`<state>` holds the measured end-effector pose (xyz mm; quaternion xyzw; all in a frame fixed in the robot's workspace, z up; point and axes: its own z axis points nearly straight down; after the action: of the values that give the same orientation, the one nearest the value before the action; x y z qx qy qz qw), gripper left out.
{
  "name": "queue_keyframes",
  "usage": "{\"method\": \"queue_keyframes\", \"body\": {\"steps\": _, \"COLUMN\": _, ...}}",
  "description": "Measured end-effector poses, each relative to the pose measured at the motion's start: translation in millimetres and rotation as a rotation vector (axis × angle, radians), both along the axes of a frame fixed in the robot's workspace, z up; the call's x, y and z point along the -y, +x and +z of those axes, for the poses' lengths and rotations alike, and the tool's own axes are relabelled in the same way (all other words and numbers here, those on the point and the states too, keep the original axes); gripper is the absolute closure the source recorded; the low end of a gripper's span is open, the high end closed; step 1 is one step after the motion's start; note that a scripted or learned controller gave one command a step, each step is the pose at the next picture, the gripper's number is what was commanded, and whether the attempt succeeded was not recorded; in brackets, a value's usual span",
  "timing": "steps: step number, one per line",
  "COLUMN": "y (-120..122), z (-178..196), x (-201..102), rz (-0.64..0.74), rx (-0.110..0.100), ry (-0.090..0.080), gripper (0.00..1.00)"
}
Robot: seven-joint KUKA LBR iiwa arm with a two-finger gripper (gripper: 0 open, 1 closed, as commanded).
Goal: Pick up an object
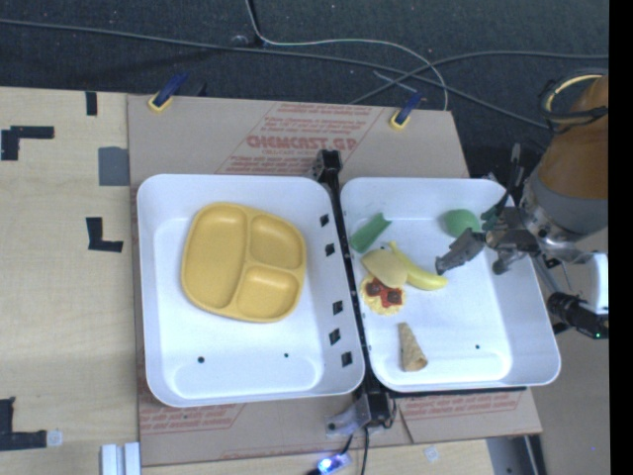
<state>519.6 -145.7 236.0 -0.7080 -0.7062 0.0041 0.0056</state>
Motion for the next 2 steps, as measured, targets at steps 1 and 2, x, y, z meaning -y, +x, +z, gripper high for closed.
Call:
{"method": "queue_keyframes", "body": {"steps": 1, "y": 2.5, "z": 6.2, "x": -0.3, "rz": 0.004, "rx": 0.012, "ry": -0.002, "gripper": 0.0}}
{"method": "queue_keyframes", "body": {"steps": 2, "y": 9.5, "z": -45.9, "x": 5.8, "rz": 0.003, "rx": 0.008, "ry": -0.002, "gripper": 0.0}}
